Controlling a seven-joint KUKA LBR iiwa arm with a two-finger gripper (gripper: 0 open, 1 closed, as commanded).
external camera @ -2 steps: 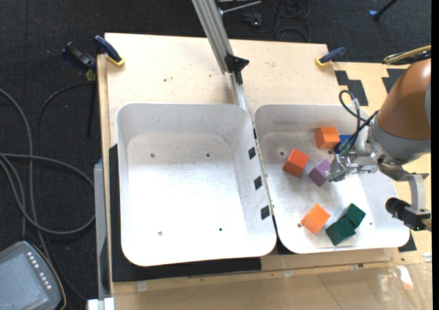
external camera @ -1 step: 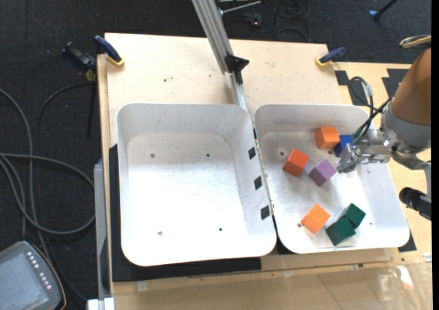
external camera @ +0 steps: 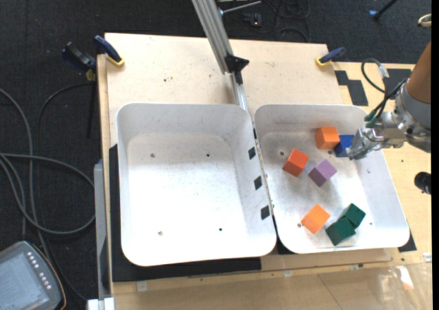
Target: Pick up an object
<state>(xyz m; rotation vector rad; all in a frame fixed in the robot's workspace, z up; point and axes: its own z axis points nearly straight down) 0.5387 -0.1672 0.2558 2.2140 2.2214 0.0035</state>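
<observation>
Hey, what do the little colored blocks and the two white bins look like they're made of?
The blocks, such as the purple block and the orange block, look like painted wood or perhaps foam: flat matte color, crisp edges, no glare. The picture leaves that open. The right bin and the left bin look like thin molded plastic: smooth white walls, rounded corners, a faint sheen, with dark specks.

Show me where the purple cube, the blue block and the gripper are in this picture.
purple cube (external camera: 322, 173): camera view, on its top face.
blue block (external camera: 344, 144): camera view, on its visible top, beside the gripper.
gripper (external camera: 357, 150): camera view, at its tip, over the right bin.
</observation>
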